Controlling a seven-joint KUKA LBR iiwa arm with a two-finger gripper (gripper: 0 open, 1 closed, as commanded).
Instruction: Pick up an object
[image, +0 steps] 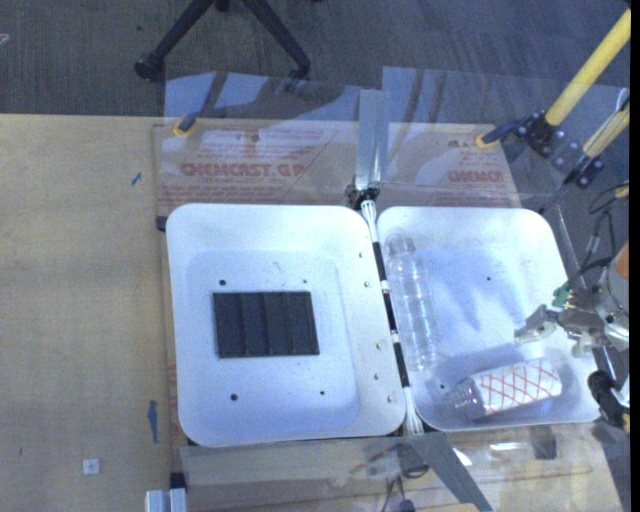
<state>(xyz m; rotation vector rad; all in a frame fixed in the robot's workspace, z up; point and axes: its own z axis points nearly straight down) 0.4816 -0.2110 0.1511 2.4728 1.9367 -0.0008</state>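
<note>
Gripper (575, 322) sits at the right bin's (520, 222) three o'clock rim, its grip state impossible to tell. Red-latticed bottle (510, 386) lies at five o'clock; approach should centre over it, straddling its width.

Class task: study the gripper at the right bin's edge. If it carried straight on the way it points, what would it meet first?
The gripper points left, into the right bin. It would probably first cross bare bin floor, then reach the clear plastic bottle along the left wall. Its height is unclear, so it could pass above.
</note>
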